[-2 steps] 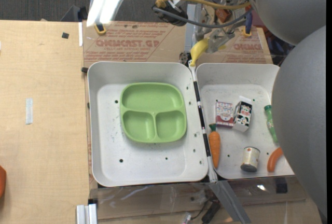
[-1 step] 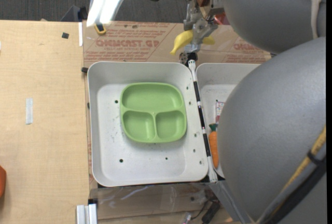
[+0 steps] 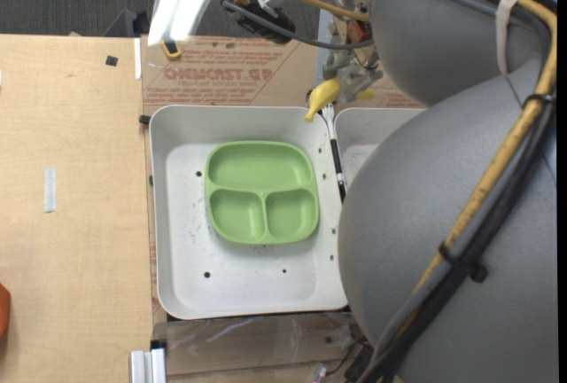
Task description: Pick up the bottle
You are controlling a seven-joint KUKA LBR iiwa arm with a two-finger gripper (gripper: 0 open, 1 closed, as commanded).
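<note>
The gripper (image 3: 353,78) hangs above the far edge of the bins, over the spot where their two rims meet. It is tangled in cables and bracketry, and I cannot tell whether it is apart, together, or clamped on anything.

Just below it and towards the left bin, a small yellow curved object (image 3: 322,97) hangs with its tapered end pointing down-left over the far right corner of the left bin (image 3: 159,195). It looks more like a banana than a bottle, and whether it is gripped is unclear. From there a thin dark-and-white rod (image 3: 336,156) runs down along the shared rim.

In the middle of the left bin lies a green divided plate (image 3: 262,192). The arm covers most of the right bin (image 3: 356,131), so the bottle probably lies there, nearer and to the right of the gripper. Its place, long axis and looks are hidden.
</note>
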